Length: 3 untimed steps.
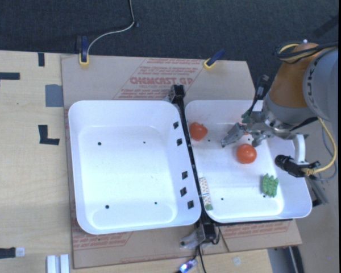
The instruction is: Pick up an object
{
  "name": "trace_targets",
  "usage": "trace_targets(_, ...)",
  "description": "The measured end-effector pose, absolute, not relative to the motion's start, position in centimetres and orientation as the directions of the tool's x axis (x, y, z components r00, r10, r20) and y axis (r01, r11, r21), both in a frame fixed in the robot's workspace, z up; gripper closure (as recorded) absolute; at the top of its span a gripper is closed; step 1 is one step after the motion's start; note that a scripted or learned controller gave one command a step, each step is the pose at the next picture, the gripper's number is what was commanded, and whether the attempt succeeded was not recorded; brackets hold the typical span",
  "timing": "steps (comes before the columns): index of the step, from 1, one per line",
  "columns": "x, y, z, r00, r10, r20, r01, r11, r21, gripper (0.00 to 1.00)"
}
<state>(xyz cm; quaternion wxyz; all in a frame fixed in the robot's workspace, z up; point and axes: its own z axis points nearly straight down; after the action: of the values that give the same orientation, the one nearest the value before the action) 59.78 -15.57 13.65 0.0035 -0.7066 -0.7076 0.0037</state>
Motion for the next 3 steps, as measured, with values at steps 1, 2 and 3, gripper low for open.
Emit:
trace_targets(1, 65.2, -17.6, 8.1, -0.003, 1.000, -0.001, 1.000, 0.003, 0.001, 0.00)
trace_targets(2, 65.1, -17.6, 9.6, -0.004, 1.000, -0.002, 1.000, 0.004, 0.003, 1.00)
trace_targets(3, 53.8, -12.7, 8.6, 0.001, 1.000, 0.001, 1.000, -0.001, -0.001, 1.00)
